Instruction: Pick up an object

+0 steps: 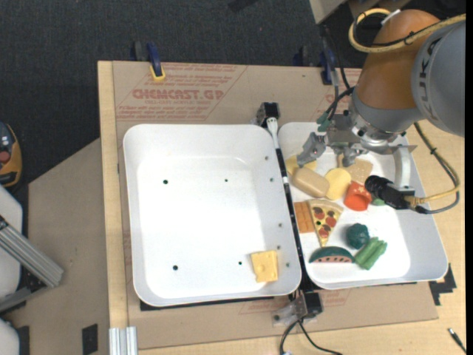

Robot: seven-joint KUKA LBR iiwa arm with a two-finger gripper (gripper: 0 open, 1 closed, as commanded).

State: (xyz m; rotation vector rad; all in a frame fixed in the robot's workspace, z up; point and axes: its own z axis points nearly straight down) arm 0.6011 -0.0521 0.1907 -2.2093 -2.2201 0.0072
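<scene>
Pick not yet made: nothing is lifted and the gripper is low over the right bin

Taking the pizza slice toy [325,221] as the mark and going from the near edge back: the watermelon slice [329,255] and green pieces [366,247] lie nearer the camera than it, the yellow cheese piece [265,265] sits well off to its left, alone in the left bin [148,198]; just behind it lie the bread roll [310,181] and the red and yellow pieces [349,189]; farther back the gripper [331,148] hangs over the rear of the right bin [429,265], fingers apart with nothing between them, so choosing, closing and lifting all remain
</scene>
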